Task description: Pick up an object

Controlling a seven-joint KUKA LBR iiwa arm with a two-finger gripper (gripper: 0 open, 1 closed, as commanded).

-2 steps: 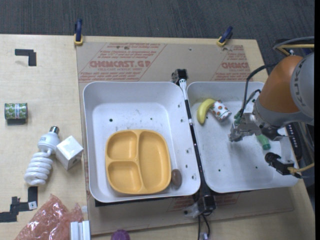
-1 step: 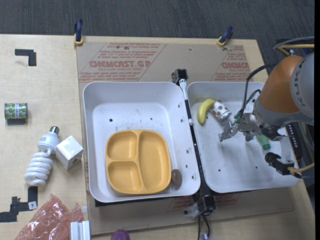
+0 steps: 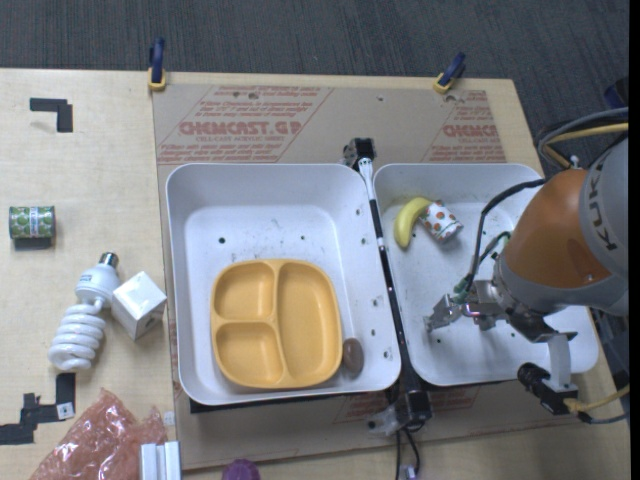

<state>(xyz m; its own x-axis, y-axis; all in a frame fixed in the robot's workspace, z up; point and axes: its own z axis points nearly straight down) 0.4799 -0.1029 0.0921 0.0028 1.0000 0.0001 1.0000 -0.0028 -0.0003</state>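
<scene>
Two candidates, a banana and a small can, lie touching at twelve o'clock in the right bin. My claw hangs at six o'clock from them; whether it's parted, I cannot tell.

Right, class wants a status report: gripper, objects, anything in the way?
Gripper low in right bin, nothing visibly held. Yellow banana and small patterned cup beyond it, touching. No obstruction.
</scene>
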